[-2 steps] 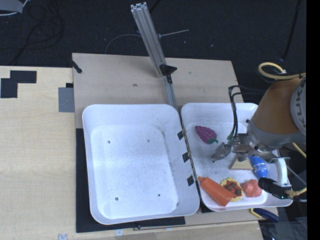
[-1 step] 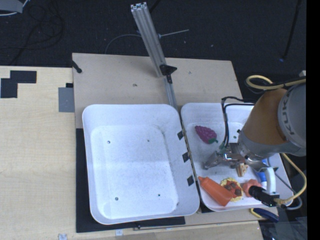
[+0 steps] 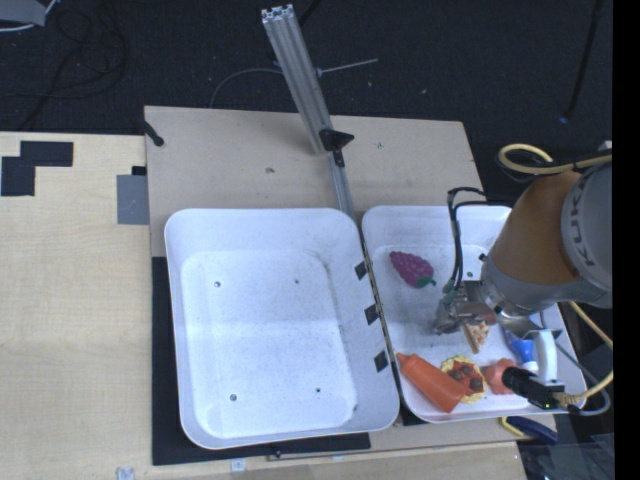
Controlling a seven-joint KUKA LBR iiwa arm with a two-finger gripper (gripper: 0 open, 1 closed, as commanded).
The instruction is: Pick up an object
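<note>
Grey arm with orange band reaches in from the right over the right-hand shallow white bin. Two-finger gripper low over bin floor, near its middle; finger state: cannot tell at this slant. Purple toy grape bunch lies up-left of gripper, apart from it. Orange toy carrot at the near edge, beside a yellow-and-red pizza-slice toy. Blue-and-white object partly hidden under the wrist. Left-hand shallow white bin alongside.
</note>
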